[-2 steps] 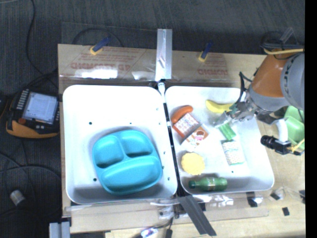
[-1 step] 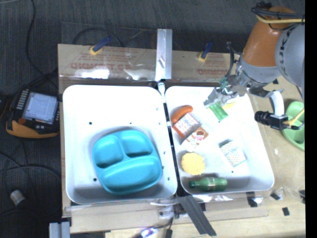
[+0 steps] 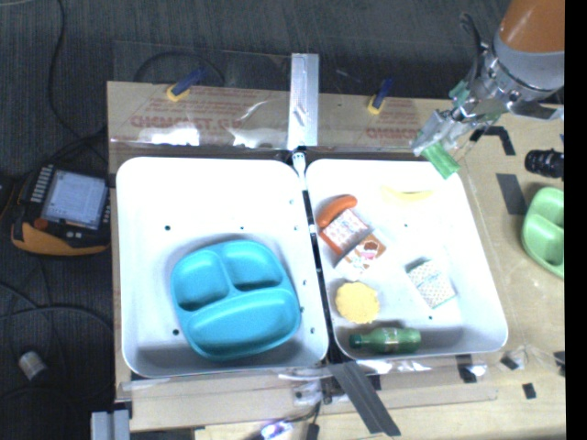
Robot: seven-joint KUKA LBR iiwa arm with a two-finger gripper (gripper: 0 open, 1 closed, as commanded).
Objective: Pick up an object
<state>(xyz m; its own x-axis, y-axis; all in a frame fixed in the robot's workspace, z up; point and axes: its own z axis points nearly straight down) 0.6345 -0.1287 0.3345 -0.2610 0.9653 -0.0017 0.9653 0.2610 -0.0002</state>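
Note:
My gripper (image 3: 444, 150) hangs over the far right corner of the right bin (image 3: 484, 273), above its rim. A small green piece (image 3: 444, 163) shows at its tip; I cannot tell whether it is held. In the right bin lie an orange-red sausage shape (image 3: 335, 207), a red and white packet (image 3: 347, 232), a small printed card (image 3: 369, 253), a pale yellow piece (image 3: 406, 191), a round yellow disc (image 3: 357, 302), a grey patterned packet (image 3: 431, 284) and a green bottle (image 3: 385, 339) on its side by the near wall.
The left bin (image 3: 147, 200) holds a blue divided tray (image 3: 237, 296). A metal divider (image 3: 304, 99) stands behind the bins. A green holder (image 3: 548, 227) sits on the bench at the right. A handheld device (image 3: 64, 204) lies on the floor at the left.

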